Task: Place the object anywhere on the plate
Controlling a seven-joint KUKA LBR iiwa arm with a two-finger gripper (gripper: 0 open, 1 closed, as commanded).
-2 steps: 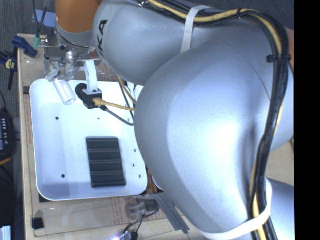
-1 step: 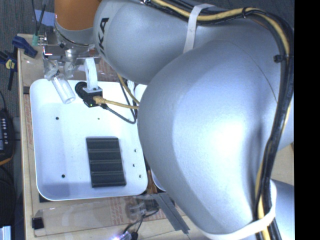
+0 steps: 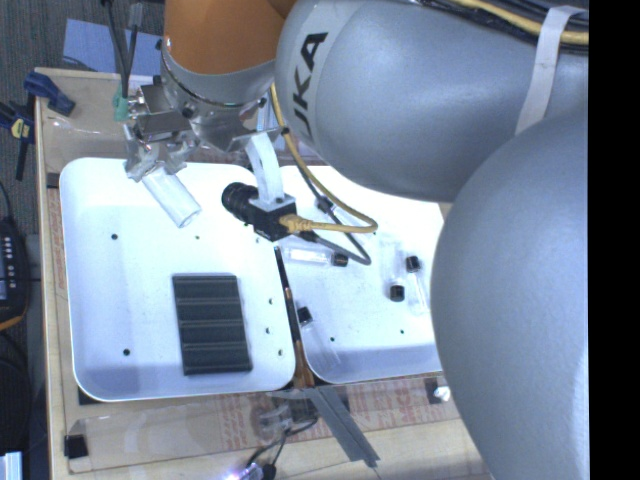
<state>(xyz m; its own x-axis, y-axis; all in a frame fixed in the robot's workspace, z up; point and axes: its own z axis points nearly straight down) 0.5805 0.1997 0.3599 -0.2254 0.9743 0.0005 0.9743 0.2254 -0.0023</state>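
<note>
A dark ribbed rectangular plate (image 3: 210,323) lies flat in the left bin (image 3: 90,268), toward its front. My gripper (image 3: 168,190) hangs over the back of that bin, up and to the left of the plate and well apart from it. I cannot make out anything held in it. A black cylindrical fitting (image 3: 243,203) on the wrist juts out just right of the gripper. Small dark objects (image 3: 397,291) lie in the right bin (image 3: 360,353), and one more (image 3: 305,316) sits near the wall between the bins.
The arm's grey body covers most of the right bin and the upper right of the view. A yellow-tan cable (image 3: 335,228) loops from the wrist over the right bin. Clamps and cables sit along the bench's left edge (image 3: 40,98).
</note>
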